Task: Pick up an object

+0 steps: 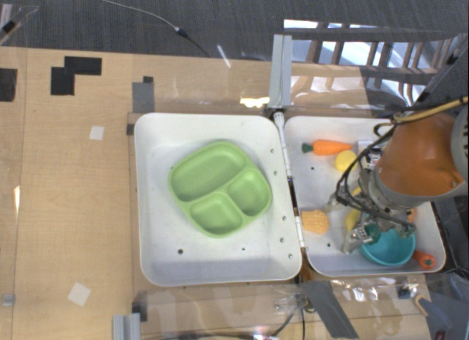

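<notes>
Grey metal of the gripper [364, 234] hangs over the right bin [322, 258] near its front edge, touching a teal bowl [388, 249]; we cannot tell its opening. Left bin [157, 258] holds a green divided plate [220, 187].

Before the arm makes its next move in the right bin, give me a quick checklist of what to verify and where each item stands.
1. Gripper is over the right bin: ok.
2. It sits close to the teal bowl: ok.
3. An object is held: cannot tell, the wrist hides it.
4. Carrot and corn lie apart from the gripper: ok.
5. Green divided plate lies flat in the left bin: ok.
</notes>
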`<state>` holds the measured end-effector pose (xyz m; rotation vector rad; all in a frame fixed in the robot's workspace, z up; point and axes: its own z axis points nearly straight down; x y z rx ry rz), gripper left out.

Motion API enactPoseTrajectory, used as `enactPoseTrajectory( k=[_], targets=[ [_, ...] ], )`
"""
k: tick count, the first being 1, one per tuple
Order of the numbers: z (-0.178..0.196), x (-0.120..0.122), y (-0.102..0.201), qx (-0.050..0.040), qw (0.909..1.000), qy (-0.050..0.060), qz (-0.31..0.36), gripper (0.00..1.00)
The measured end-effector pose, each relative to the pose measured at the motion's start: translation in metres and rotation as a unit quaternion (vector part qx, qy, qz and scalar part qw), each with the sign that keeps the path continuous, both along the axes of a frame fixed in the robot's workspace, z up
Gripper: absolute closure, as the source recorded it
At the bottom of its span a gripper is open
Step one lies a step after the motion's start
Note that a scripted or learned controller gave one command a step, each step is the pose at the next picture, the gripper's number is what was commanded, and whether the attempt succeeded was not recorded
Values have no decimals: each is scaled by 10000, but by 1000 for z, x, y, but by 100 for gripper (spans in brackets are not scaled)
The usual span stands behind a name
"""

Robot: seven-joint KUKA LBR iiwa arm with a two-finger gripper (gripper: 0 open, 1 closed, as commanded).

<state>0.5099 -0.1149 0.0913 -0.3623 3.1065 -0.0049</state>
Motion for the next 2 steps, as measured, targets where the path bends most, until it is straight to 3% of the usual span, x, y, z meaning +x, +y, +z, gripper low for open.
enactPoseTrajectory(
  k=[1,2],
  targets=[
    [-2,108,35,20,9996,-12,-284,0],
    [0,37,5,2,9999,-2,-128,0]
  ],
)
